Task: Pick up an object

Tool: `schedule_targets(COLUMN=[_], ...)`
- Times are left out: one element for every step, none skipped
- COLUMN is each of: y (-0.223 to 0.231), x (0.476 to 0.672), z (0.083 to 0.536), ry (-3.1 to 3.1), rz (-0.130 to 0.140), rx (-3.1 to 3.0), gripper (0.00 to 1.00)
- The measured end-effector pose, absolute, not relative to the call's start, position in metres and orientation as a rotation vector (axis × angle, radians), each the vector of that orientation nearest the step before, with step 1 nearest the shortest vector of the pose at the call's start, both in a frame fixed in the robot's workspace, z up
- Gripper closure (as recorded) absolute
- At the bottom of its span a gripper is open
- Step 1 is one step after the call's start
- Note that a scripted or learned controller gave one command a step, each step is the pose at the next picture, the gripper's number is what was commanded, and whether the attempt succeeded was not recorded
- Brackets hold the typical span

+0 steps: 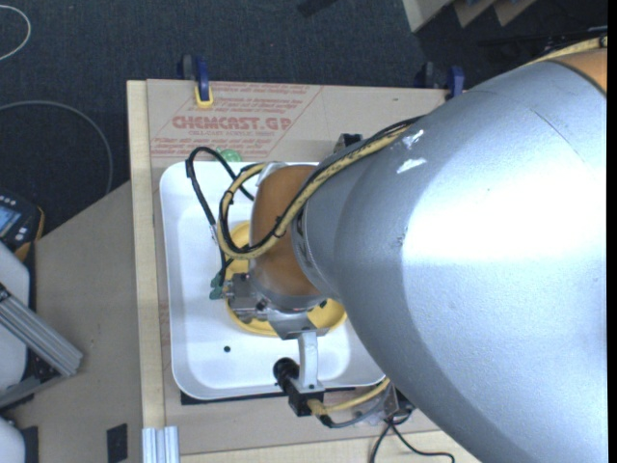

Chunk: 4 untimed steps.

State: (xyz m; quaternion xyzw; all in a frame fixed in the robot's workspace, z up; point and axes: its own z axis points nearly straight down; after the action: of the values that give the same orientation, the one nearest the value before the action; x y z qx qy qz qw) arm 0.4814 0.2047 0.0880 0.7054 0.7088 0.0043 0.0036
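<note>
Over the left white bin (193,336) your arm (463,258) fills most of the view — a broad, smooth grey shell with a soft sheen, narrowing to the orange band (280,230) above the wrist. Note the yellow and black cables (227,215) looping loosely off the wrist on the bin's far side. The gripper (253,302) sits low inside the bin, its metal body pointing down; whether it is parted or closed, you cannot tell from here, as the wrist hides it. Directly beneath it lies a flat yellow object (253,326) with a rounded edge, showing as a crescent on either side of the wrist; contact cannot be confirmed. A small green item (229,156) shows at the bin's far rim. The bin is glossy, shallow, round-cornered plastic, resting on a pale board — brown printed cardboard (231,119) lies behind.
</note>
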Motion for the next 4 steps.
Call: schedule_targets(y=[0.197, 0.138, 0.069, 0.072], x=[0.484, 0.567, 0.520, 0.519], z=[0.089, 0.088, 0.301, 0.302], ry=[2.205, 2.226, 2.209, 2.221], rz=[0.013, 0.001, 0.022, 0.003], rx=[2.217, 2.230, 2.218, 2.218], gripper=[0.00, 0.00, 0.00, 1.00])
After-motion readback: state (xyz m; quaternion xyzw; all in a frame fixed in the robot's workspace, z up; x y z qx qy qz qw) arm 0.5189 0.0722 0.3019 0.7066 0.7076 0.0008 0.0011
